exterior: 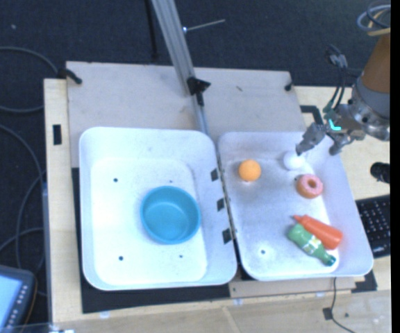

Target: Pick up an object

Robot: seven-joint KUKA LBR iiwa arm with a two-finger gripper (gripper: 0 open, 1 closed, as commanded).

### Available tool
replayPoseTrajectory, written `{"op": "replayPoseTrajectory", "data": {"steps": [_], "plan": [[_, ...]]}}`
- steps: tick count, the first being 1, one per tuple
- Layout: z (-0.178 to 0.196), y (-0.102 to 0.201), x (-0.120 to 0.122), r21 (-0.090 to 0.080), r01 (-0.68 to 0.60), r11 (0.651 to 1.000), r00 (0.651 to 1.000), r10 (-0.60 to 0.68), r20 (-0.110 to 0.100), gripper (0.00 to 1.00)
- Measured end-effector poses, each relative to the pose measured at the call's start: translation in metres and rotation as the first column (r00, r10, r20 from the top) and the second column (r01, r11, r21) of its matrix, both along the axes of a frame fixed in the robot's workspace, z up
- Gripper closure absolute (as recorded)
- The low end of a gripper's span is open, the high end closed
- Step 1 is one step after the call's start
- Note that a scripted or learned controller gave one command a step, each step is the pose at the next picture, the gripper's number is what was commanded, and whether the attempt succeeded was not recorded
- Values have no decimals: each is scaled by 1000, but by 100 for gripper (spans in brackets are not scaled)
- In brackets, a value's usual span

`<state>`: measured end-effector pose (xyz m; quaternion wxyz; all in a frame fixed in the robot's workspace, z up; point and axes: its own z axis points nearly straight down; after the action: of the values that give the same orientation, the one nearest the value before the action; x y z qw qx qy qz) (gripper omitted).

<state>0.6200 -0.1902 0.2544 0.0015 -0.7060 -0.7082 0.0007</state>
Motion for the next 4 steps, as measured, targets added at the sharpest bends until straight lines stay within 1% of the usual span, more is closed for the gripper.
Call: {"op": "replayPoseTrajectory", "data": {"steps": [1, 2, 3, 4], "plan": [[4, 0, 1, -1, -1, 1000, 1000, 1, 6, 0], [-39, 0, 4, -3, 2, 1000, 1000, -2, 0, 0], [-99, -7, 10, -4, 5, 1000, 1000, -5, 0, 0], [-146, -10, 13, -12, 7, 1000, 1000, -7, 20, 0]]}}
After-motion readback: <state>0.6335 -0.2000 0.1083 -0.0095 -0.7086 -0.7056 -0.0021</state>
